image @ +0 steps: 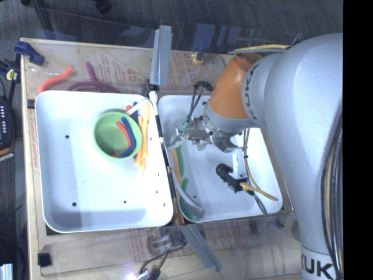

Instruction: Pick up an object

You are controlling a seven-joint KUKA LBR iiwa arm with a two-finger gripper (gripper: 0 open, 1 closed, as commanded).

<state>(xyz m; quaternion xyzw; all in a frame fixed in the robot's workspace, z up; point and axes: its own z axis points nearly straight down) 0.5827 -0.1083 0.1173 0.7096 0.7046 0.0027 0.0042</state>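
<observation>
You see the gripper (185,134), state impossible to tell, above the right bin's (262,206) green strip (180,165): likely light, floppy; pinch its narrow middle.

Left of the pincer (189,134), a green bowl (116,135) holds red and blue pieces, with orange and yellow sticks (143,139) along its near side. Both bins (76,203) are white. A green strip (180,163) lies just beneath the pincer. The desk (116,63) is pale wood with red print.
</observation>
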